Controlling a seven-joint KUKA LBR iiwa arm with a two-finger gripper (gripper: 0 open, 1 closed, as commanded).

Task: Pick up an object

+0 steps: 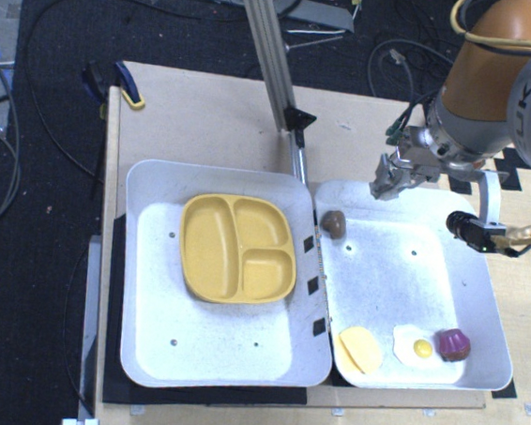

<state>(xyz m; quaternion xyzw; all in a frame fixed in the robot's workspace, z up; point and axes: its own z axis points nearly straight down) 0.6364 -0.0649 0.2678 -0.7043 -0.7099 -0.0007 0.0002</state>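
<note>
Noted: two-finger gripper (387, 188) poised high above right white bin's (495, 316) far edge, jaw state indeterminable, small brown rounded object (334, 224) nearest below-left, likely candidate.

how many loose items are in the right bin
4: a brown piece at the bin's upper-left corner, and along the near edge a yellow slice, a fried egg and a purple piece. None look hidden.
</note>
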